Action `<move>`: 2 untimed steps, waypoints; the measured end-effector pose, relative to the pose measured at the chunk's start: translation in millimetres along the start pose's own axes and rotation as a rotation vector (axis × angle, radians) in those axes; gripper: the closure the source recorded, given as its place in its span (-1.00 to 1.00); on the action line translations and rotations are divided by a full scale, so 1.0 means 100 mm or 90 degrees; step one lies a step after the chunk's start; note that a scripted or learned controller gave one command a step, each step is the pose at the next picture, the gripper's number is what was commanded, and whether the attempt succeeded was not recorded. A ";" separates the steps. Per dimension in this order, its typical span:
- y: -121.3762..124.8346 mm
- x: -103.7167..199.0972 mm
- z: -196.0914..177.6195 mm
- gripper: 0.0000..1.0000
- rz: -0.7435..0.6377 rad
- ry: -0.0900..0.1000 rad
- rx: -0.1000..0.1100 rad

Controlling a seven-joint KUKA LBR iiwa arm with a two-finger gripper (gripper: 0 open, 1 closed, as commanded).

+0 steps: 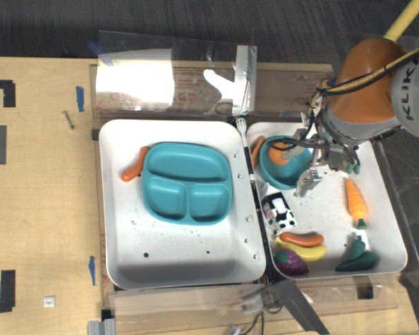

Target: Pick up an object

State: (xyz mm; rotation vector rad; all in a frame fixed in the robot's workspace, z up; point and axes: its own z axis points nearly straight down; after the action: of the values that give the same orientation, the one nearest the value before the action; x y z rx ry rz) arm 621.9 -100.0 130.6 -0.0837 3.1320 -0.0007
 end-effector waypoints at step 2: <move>-0.22 -0.39 0.41 -1.00 -0.309 0.023 0.003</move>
State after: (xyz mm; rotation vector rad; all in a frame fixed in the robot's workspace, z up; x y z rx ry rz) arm 661.9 -119.5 90.1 -0.8427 3.0550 -0.0131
